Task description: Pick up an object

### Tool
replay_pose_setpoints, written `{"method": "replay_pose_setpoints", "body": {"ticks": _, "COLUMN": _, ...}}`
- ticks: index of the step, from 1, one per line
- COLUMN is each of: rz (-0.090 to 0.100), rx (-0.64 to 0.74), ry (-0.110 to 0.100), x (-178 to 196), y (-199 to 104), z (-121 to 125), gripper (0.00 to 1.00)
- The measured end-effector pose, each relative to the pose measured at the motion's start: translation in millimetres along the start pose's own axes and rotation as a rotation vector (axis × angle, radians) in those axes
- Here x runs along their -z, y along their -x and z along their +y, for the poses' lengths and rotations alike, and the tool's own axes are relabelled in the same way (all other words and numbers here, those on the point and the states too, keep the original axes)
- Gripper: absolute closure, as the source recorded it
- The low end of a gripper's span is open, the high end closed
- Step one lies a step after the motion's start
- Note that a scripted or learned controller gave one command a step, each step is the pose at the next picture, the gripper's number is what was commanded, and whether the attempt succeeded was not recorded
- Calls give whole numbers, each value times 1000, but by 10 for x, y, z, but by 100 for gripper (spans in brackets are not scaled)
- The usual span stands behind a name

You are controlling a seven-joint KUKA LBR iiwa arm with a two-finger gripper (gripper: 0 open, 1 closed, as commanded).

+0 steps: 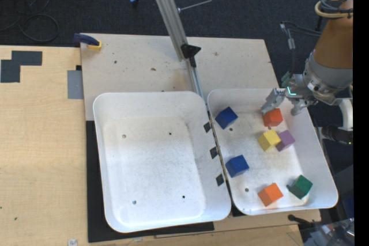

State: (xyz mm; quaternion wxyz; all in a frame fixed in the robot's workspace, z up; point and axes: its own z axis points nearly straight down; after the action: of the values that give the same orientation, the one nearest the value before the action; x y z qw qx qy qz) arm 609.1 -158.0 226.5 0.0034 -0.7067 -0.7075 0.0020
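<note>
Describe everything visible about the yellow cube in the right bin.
The yellow cube is a small, matte, solid-coloured block, sitting flat on the floor of the right bin, slightly turned relative to the bin's edges. It lies near the bin's middle, towards the far side. A purple cube sits right against it on the side nearer the arm; whether they actually touch is unclear. An orange-red cube stands just beyond it.

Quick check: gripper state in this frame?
Gripper: open, fingers spread above the red-orange cube, nothing between them.
</note>
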Motion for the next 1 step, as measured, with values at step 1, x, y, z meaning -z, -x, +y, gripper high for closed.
{"method": "replay_pose_setpoints", "body": {"ticks": 1, "rz": -1, "rx": 1, "ry": 5, "x": 28, "y": 1, "z": 9, "gripper": 0}}
